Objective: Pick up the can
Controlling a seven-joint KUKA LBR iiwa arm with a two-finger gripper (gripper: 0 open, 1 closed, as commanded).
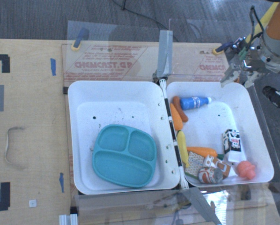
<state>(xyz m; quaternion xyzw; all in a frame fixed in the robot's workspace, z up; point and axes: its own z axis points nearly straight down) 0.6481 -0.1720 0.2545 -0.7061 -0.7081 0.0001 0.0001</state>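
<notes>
The can (209, 172) is orange and white with a silver end. It lies on its side at the front of the right bin (258, 125), wedged among other items. My gripper (237, 80) hangs over the bin's far right corner, well behind the can. Its two fingers are spread open with nothing between them.
Also in the right bin are a blue bottle (195, 102), orange sausage-like pieces (177, 115), a yellow piece (181, 146), a carrot (202, 151), a black-and-white carton (232, 145) and a pink ball (246, 170). A teal divided plate (125, 155) lies in the left bin (79, 107).
</notes>
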